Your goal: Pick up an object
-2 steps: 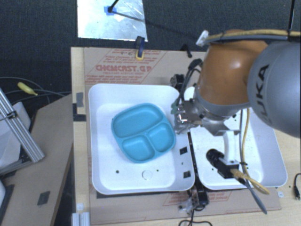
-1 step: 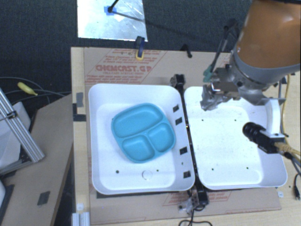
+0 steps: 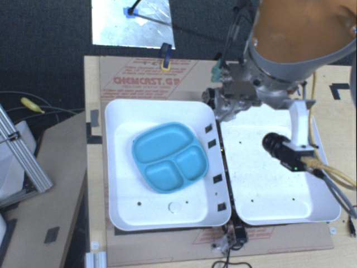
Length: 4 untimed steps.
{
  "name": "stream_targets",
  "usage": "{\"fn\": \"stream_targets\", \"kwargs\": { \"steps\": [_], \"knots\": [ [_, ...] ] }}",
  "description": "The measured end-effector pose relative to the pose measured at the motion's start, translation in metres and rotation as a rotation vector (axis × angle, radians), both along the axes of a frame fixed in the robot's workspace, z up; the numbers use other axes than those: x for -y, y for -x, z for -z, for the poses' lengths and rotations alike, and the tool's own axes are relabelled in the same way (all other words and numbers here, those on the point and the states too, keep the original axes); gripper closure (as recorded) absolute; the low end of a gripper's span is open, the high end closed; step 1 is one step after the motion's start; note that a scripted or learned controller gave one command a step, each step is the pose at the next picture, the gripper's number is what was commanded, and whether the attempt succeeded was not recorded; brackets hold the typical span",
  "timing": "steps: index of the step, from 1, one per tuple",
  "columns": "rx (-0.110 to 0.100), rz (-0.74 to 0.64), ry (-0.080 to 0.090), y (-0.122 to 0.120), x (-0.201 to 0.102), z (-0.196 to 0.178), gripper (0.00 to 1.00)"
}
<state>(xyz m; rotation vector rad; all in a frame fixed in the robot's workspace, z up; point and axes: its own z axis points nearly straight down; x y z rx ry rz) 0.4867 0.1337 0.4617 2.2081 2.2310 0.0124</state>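
1. The scene is evenly and brightly lit from above.
2. Glare is seen on a reflective sheet point(image 3: 133, 15) at the top.
3. The white bins point(image 3: 125, 205) are rendered nearly overexposed.
4. The arm's orange band point(image 3: 304, 15) is blurred, being close to the lens.
5. Shadows are kept soft and faint.

1. Arm point(image 3: 304, 24): a broad orange band above a grey ring, both smoothly rounded.
2. Wrist assembly point(image 3: 245, 91), just below the grey ring: grey metal blocks with dark fittings.
3. Black cables point(image 3: 237, 24) loop upward from the wrist assembly.
4. Beside it, a white bracket point(image 3: 298, 121) carries a black cylindrical unit point(image 3: 279, 148) with yellow cabling point(image 3: 329, 172).
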Motion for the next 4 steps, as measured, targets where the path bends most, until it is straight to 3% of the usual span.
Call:
{"fn": "stream_targets", "kwargs": {
  "steps": [1, 2, 3, 4],
  "knots": [
    [-0.003, 0.012, 0.003, 0.0, 0.033, -0.021, 1.0],
    [-0.007, 0.002, 0.002, 0.001, -0.019, -0.002, 1.0],
    [-0.009, 0.015, 0.005, 0.0, 0.038, 0.042, 1.0],
    [-0.002, 0.006, 0.002, 0.0, 0.028, 0.005, 1.0]
  ]
}}
